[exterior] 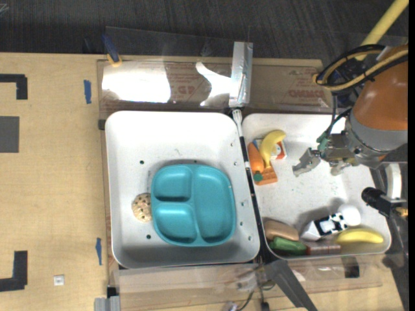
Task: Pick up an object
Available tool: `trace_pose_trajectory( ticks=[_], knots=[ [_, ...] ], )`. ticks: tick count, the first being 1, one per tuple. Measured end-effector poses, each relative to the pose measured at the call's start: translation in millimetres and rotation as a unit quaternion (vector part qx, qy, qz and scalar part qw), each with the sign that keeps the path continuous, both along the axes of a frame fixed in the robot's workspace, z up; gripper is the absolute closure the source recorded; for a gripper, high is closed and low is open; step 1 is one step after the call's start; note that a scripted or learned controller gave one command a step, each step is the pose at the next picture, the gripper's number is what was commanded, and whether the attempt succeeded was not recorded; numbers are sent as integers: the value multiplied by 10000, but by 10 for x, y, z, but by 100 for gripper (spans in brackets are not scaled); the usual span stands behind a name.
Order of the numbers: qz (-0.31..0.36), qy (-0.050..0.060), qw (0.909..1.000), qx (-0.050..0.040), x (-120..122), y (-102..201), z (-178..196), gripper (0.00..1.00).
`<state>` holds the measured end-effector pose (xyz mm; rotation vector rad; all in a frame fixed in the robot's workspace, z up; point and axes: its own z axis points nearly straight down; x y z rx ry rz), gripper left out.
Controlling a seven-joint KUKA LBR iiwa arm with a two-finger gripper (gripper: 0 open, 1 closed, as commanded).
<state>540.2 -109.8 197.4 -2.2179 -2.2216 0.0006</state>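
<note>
My gripper [321,164] hovers over the right bin [305,125], near its right-middle floor, open with nothing between its fingers. Left of it lie an orange toy [260,166] and a small yellow banana-shaped piece [273,138], next to the wall between the bins. Along the bin's front edge sit a brown rounded piece [280,228], a green piece [289,243], a black-and-white toy [334,223] and a yellow banana [360,237]. All of these lie apart from the gripper.
The left bin [123,135] holds a teal divided plate [192,203] and a cookie [141,207] at the plate's left. A clear plastic sheet and a metal bracket [240,73] stand behind the bins. Yellow and black cables [343,67] hang by the arm.
</note>
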Motion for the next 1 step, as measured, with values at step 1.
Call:
trace_pose_trajectory(
  ticks=[1],
  knots=[
    [630,-94,9980,-14,510,109,-954,0]
  ],
)
